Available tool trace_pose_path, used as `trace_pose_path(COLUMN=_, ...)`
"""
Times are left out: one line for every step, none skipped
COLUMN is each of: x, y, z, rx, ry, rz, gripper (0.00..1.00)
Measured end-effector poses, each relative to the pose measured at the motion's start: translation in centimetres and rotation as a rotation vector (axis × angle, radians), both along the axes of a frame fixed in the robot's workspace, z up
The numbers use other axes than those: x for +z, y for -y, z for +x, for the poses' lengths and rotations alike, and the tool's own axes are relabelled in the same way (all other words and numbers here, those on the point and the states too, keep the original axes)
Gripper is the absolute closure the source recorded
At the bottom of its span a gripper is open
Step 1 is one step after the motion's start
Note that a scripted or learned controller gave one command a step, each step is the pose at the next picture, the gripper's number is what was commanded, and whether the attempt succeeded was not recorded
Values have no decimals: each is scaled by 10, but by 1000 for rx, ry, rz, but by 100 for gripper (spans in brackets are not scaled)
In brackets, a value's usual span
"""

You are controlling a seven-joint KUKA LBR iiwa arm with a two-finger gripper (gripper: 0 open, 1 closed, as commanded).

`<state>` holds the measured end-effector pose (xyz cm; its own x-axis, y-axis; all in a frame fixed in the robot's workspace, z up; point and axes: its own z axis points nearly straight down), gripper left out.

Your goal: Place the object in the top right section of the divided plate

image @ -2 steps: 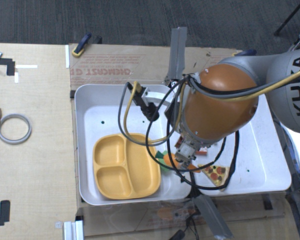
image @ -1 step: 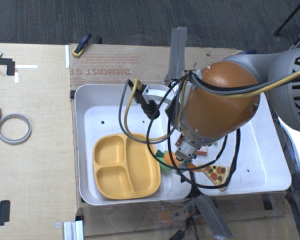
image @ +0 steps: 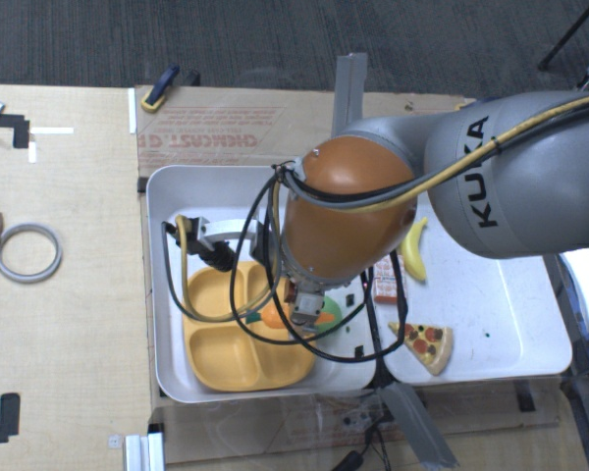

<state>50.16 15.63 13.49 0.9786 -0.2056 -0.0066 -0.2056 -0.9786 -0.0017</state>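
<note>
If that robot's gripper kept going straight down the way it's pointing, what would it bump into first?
Most likely the yellow divided plate in the left bin. The gripper hangs over the plate's right edge, beside something orange and green there. Depth is hard to judge, so it might hit that first.

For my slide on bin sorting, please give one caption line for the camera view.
KUKA arm over yellow divided plate in left bin; banana, pizza slice in right bin.

We see the grey arm (image: 510, 180) reaching in from the right, its orange band (image: 346, 209) bulging toward us, black cables looping round the wrist, the claw (image: 304, 312) pointing straight down beneath.
</note>
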Motion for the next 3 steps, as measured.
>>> trace_pose_path(x=129, y=43, z=14, rx=-1, ry=3, rz=1, gripper=100)
trace_pose_path(x=37, y=18, z=-16, rx=3, ry=0, rz=-1, gripper=100)
trace_pose_path(x=56, y=128, z=73, rx=-23, ry=2, rz=1, gripper=100)
